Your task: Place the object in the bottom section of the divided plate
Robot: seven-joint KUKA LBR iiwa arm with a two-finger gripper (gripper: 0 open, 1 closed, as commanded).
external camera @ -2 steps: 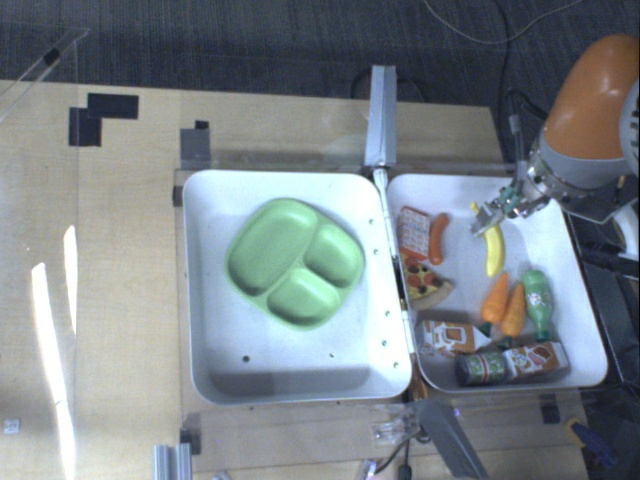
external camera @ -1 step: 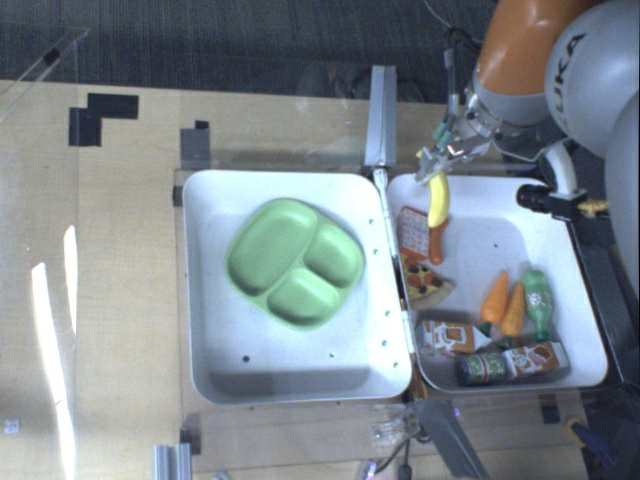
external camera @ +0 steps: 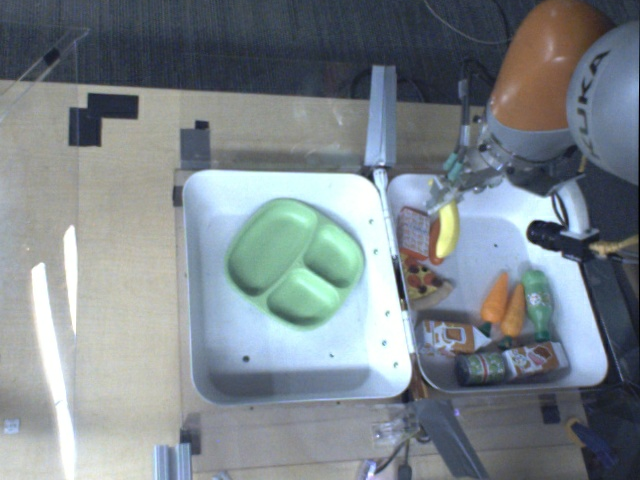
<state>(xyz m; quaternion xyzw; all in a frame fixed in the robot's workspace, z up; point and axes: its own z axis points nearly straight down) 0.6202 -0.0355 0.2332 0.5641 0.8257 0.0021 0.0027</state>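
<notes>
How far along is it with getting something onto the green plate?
Nothing looks done: the green plate in the left bin has nothing in its sections. In hand: the gripper hovers right at the banana in the right bin. Left: grasp, carry over, place in the bottom section.

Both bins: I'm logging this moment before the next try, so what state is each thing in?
Divided plate: in left bin, sections bare.
Banana: in right bin, directly under the end effector.
Pizza slice: flat by the divider.
Carrots: lying together.
Green bottle: on its side.
Can: on its side.
</notes>
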